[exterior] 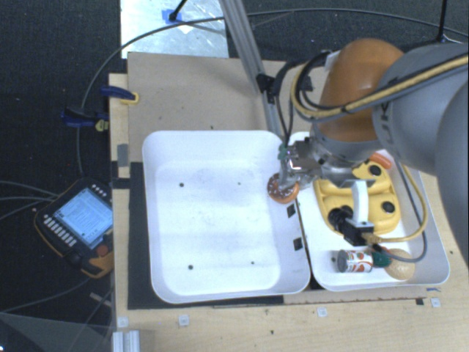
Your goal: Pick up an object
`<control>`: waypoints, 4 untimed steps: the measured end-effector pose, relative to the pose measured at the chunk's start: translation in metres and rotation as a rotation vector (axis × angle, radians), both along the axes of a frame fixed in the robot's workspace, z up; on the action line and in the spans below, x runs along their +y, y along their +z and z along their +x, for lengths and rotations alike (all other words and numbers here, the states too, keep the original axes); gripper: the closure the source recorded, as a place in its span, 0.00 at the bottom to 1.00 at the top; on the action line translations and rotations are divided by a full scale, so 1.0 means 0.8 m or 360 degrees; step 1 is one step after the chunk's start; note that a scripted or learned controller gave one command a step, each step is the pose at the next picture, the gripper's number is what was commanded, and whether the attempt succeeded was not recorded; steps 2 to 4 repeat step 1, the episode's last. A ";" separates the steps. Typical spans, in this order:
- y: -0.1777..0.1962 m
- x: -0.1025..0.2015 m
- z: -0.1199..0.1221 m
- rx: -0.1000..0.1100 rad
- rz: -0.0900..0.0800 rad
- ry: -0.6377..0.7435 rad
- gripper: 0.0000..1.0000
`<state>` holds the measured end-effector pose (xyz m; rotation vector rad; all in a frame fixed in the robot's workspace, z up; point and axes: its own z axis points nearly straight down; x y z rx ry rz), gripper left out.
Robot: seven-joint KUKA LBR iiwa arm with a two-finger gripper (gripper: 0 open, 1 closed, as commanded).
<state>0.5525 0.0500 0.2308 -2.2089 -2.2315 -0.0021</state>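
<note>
My gripper (284, 180) hangs over the rim between the two bins, at the right edge of the left white bin (212, 270). A small round brown ring with an orange edge (281, 190) sits between its fingertips, lifted over that rim. The gripper is shut on it. In the right white bin (440, 270), partly under the arm, lies a yellow moulded piece with black holes (385, 200). Near that bin's front are a small red-and-white can (354, 262), a beige egg-shaped thing (400, 269) and a small green piece (381, 255).
An orange piece (380, 160) peeks out beneath the wrist at the right bin's back. A slanted metal pole (245, 42) crosses behind the bins. Blue clamps (110, 94) grip the board's left edge, and a handheld pendant (79, 222) lies left of the bench.
</note>
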 end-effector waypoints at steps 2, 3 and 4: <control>-0.002 0.056 -0.009 -0.0001 0.0000 0.0000 1.00; -0.002 0.056 -0.009 -0.0001 0.0000 0.0000 1.00; -0.002 0.056 -0.009 -0.0001 0.0000 0.0000 1.00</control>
